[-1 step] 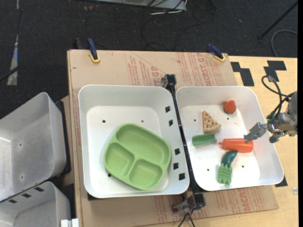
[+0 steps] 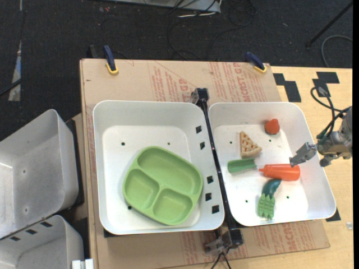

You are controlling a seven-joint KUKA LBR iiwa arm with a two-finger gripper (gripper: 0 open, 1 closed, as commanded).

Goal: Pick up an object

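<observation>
We see the end effector [image 2: 307, 153] at the right bin's [image 2: 320, 206] right rim, its tip just beside the orange carrot [image 2: 281, 172]; we cannot tell its state. The carrot lies flat mid-bin, with a green cylinder [image 2: 242, 166], pizza slice [image 2: 248, 143], red ball [image 2: 272, 126] and green toy [image 2: 266, 203] nearby. The left bin [image 2: 106, 150] holds 1 green tray [image 2: 162, 185] on the cardboard-topped desk [image 2: 151, 80].

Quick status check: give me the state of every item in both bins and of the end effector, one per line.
Green tray: flat, right way up, in the left bin.
Pizza slice: flat in the right bin.
Red ball: resting, untouched.
Green cylinder: on its side.
Carrot: on its side, beside the cylinder.
Green corn-like toy: lying flat.
End effector: at the right bin's right edge, holding nothing.
</observation>
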